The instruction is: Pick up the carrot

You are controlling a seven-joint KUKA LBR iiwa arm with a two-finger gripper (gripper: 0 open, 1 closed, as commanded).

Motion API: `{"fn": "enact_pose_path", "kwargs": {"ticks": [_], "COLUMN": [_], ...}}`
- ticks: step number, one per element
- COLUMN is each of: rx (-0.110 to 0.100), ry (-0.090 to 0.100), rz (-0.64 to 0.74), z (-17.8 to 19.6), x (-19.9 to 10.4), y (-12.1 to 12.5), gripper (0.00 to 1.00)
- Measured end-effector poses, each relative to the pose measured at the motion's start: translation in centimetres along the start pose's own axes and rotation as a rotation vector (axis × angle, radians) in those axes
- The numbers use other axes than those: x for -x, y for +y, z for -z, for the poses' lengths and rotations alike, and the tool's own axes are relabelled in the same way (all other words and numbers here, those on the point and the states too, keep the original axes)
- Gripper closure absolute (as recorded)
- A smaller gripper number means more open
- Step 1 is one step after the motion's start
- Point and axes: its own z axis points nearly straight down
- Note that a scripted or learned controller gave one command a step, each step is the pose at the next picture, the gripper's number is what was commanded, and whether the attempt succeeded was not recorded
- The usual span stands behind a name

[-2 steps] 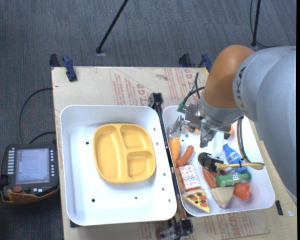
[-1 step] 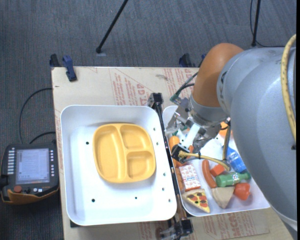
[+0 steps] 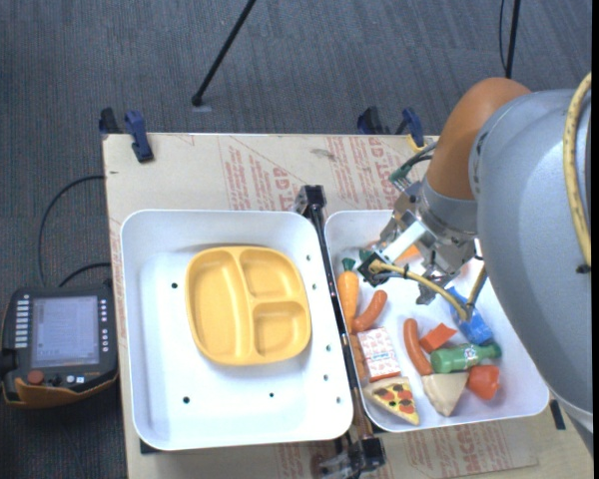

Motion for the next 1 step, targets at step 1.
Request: {"fn": "enact_pose_path", "kwargs": {"ticks": [1], "rx": [-0.002], "ry": [-0.001], "rz": [-0.107], "z": [-7.47], "x": [5.5], "y": [3.17], "gripper": [0.0]}}
